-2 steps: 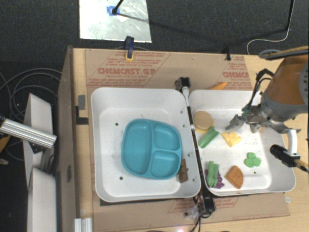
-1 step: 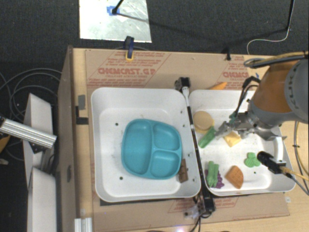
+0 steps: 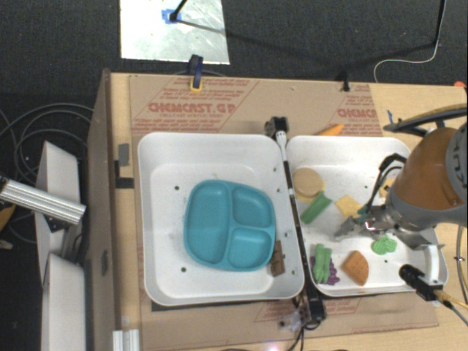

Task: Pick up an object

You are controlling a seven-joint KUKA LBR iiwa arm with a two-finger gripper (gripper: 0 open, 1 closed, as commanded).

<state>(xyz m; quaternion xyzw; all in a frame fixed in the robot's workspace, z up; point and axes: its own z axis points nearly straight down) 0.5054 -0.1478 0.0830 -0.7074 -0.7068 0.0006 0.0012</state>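
The right bin [image 3: 344,148] holds several toy foods. They are a tan round piece [image 3: 308,182], a green pickle-like piece [image 3: 316,208], a yellow wedge [image 3: 347,205], a small green piece [image 3: 383,246], an orange-brown piece [image 3: 356,267] and a green and purple bunch [image 3: 322,263]. My gripper [image 3: 360,225] is low in this bin, between the yellow wedge and the small green piece, pointing left. The wrist hides whatever lies under it. I see no object held.
The left bin [image 3: 164,159] holds a teal divided plate [image 3: 229,224], with a small brown item [image 3: 278,258] at the plate's right edge. An orange carrot-like piece [image 3: 330,130] lies on the cardboard behind the right bin. The arm's grey and orange body [image 3: 431,181] covers that bin's right side.
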